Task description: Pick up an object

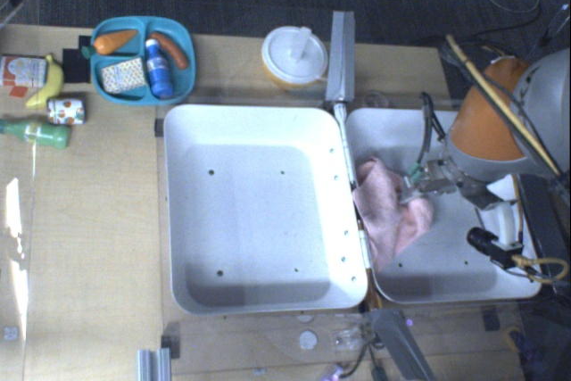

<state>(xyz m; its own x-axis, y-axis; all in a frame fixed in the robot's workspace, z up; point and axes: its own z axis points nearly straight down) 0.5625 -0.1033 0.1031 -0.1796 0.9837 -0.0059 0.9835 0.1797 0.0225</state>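
A crumpled pink cloth lies in the right bin, bunched against that bin's left wall. My gripper reaches in from the right and sits low over the cloth's upper right part, touching or nearly touching it. The cloth rises in a fold just below the gripper. The grey arm with its orange band stands over the bin's right side and hides part of the floor there.
The left bin sits beside the right one, with a metal rail behind their shared edge. A white lidded cup stands at the back. At the far left are a blue tray of toy food, a banana, a can and a green bottle.
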